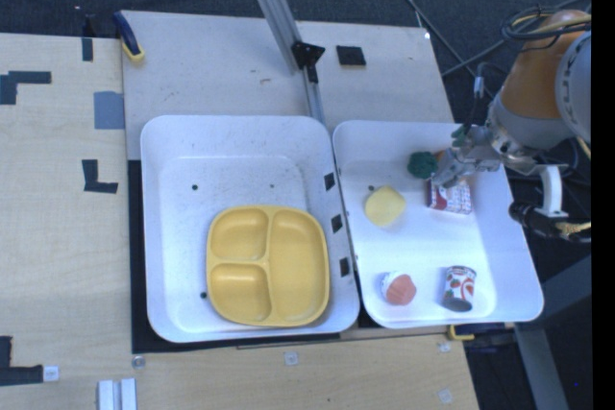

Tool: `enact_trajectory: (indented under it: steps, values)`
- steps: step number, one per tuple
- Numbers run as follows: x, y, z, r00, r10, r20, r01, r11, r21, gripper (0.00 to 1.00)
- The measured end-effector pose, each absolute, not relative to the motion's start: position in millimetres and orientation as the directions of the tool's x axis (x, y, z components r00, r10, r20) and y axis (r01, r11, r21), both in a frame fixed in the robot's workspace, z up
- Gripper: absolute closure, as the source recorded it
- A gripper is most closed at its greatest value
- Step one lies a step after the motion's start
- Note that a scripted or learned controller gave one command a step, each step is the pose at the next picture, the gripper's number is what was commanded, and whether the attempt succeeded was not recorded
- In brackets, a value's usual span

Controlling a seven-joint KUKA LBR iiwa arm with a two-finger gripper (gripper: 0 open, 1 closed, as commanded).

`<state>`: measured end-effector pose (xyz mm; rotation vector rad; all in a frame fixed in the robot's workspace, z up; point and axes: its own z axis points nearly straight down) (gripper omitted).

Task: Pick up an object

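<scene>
The claw [450, 170] hovers in the right bin [500, 245], just above a red-and-white packet [452, 198]. I cannot tell its state.

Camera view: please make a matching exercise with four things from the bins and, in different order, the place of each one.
Things:
1. yellow plate
2. yellow ball
3. green object
4. can

Places:
A. right bin, near front edge
B. left bin
C. right bin, upper part, beside the pincer
D. right bin, middle left

Pairs: 1-B, 2-D, 3-C, 4-A
</scene>
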<state>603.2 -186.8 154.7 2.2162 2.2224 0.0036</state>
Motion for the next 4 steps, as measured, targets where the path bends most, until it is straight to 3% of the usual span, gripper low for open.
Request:
enact_trajectory:
  steps: [1,2,4]
  values:
    - [597.6,-182.9,215.2,-0.002,1.000,-0.001,1.000,0.002,0.005,1.00]
    - [598.2,-182.3,233.4,-0.002,1.000,0.000,1.000,0.002,0.001,1.00]
    - [597.6,-67.6,227.9,-0.007,1.000,0.001,1.000,0.007,-0.003,1.00]
